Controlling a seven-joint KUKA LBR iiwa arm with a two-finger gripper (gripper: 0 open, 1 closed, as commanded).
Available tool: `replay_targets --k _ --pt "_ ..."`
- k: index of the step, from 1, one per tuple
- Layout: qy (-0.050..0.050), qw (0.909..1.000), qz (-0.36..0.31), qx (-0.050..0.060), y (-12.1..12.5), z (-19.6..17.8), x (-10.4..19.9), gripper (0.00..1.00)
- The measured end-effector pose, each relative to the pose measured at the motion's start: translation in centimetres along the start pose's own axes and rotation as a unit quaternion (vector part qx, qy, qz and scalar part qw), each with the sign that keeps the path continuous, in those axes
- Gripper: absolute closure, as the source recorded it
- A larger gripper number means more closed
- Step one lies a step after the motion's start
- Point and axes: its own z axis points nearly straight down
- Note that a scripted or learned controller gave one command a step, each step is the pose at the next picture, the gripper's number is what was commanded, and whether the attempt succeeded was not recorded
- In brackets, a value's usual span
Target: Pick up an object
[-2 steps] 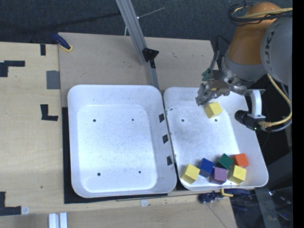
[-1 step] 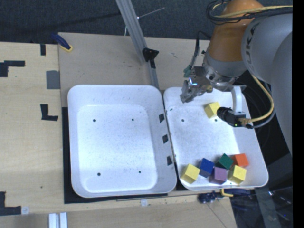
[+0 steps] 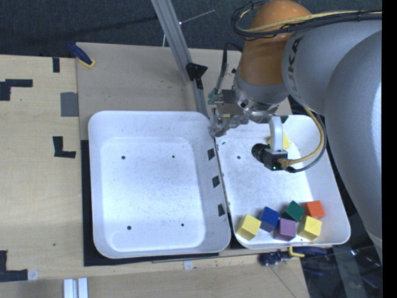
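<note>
White bins, bright blocks, grey-and-orange arm.
We see both bins [image 3: 149, 166] plain white with small dark dots; blocks: two yellow [image 3: 249, 226], blue [image 3: 270, 217], purple [image 3: 287, 228], green [image 3: 294, 210], orange [image 3: 315, 209]; arm [image 3: 335, 73] grey, orange band [image 3: 270, 42]; bench [image 3: 37, 185] tan with black marks.

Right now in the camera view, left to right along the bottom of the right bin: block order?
Yellow block → blue block → purple block → second yellow block. Green and orange sit behind, overlapping that order.
</note>
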Motion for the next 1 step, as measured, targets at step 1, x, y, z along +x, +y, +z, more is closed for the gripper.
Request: replay_targets --k 1 --pt "0.0 1.0 0.0 -0.001 -0.13 -0.59 5.99 1.0"
